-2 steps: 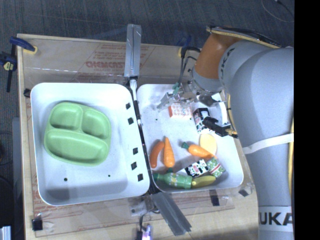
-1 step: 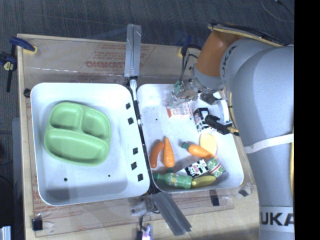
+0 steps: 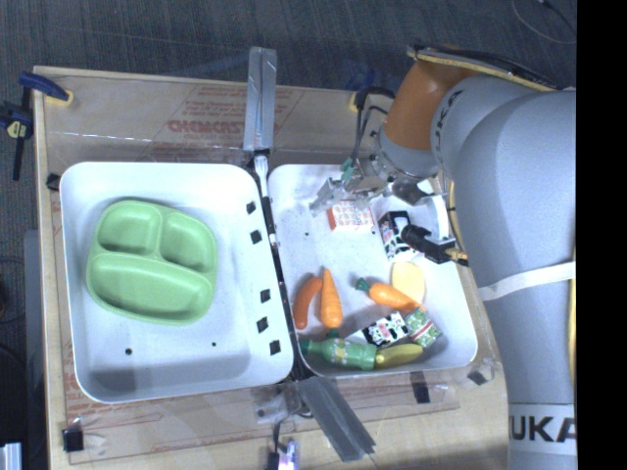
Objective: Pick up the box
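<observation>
A small white box with red-orange print [image 3: 350, 216] lies flat in the far part of the right bin [image 3: 294, 253]. My gripper [image 3: 361, 177] hangs just beyond the box, near the bin's far wall, with the orange-banded wrist [image 3: 416, 111] above it. The gripper's tip sits right at the box's far edge; I cannot tell whether it touches the box. The grey arm covers the bin's right rim.
The right bin also holds a black-and-white carton [image 3: 395, 235], three toy carrots [image 3: 331, 300], a yellow piece [image 3: 409, 282], a cow-patterned carton [image 3: 389, 331] and a green bottle [image 3: 338, 352]. A green divided plate [image 3: 152, 259] lies in the left bin [image 3: 78, 341].
</observation>
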